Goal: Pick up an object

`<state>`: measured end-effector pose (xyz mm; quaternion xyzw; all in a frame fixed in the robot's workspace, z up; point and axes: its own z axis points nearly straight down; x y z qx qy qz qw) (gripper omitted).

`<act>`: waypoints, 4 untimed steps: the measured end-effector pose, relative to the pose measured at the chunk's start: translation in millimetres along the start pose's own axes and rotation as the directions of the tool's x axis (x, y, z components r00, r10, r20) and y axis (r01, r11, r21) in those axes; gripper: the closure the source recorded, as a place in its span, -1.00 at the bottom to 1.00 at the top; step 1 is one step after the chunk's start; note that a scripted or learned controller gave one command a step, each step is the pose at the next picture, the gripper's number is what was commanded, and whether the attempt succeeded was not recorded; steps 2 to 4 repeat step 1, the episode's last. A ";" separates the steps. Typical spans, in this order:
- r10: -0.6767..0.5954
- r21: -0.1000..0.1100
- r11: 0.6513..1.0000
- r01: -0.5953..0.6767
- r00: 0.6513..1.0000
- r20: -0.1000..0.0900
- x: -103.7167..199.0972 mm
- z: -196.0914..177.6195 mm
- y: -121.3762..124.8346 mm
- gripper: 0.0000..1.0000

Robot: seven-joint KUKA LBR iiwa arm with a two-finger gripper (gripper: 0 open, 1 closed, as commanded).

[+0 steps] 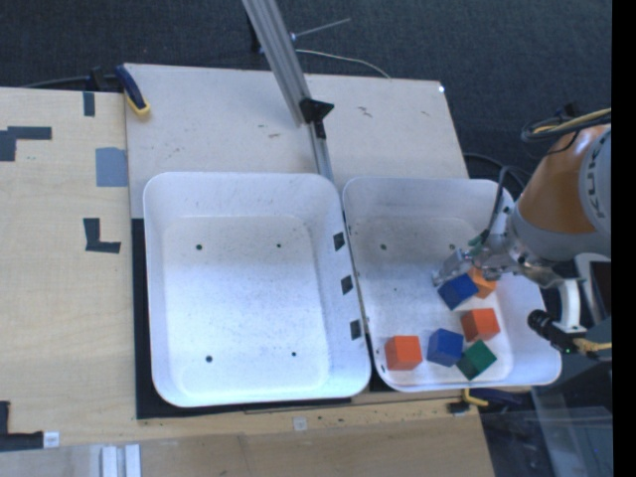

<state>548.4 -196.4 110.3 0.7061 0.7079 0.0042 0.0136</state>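
Blue cube [456,291], right bin [397,207], mid-right of the floor. It sits directly under my jaws [465,269], on their near side, touching or nearly so; I cannot tell which. A small orange piece [484,285] is tucked against its right edge, just under my wrist. Whether my jaws are spread or closed I cannot tell; the metal parts blur together against the white.

Cube looks turned at a slant to the bin walls, no long axis, flat faces, solid blue.

Others lie nearer the bin's near wall, apart from my jaws: orange cube [480,323], second blue cube [445,346], green cube [477,359], red-orange cube [402,352].
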 end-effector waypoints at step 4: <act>-0.003 0.018 1.000 0.003 1.000 -0.013 45.6 -87.6 19.9 -1.00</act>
